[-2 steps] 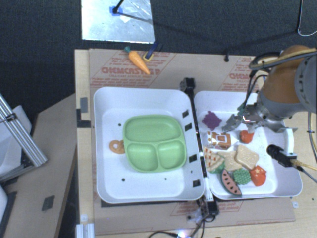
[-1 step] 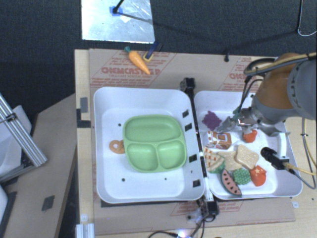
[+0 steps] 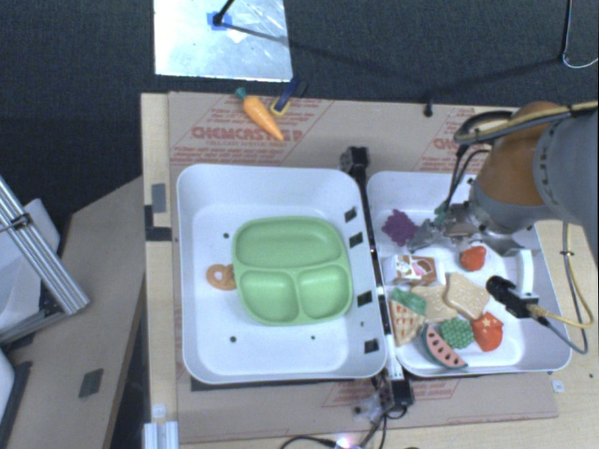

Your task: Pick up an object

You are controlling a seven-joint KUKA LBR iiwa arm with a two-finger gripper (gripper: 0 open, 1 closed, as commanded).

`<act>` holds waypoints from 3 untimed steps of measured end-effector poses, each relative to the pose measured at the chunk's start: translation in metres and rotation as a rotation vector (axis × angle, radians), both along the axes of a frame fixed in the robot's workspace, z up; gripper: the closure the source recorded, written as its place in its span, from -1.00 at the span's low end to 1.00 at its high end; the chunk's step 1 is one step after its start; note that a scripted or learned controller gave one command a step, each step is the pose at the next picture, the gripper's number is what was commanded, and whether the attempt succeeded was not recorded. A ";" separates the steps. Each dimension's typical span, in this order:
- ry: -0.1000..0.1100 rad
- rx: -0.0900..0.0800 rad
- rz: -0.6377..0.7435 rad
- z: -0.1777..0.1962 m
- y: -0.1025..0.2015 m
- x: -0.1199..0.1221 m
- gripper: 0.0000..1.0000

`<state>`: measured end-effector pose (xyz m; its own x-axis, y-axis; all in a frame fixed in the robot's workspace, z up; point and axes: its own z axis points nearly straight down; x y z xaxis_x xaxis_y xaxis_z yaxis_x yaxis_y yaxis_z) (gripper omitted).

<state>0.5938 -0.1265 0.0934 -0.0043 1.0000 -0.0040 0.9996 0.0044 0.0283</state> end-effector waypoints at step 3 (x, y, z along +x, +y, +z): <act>0.022 0.003 0.001 0.096 0.003 0.003 1.00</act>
<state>0.5971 -0.1235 0.1897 -0.0050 1.0000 -0.0010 1.0000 0.0051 0.0063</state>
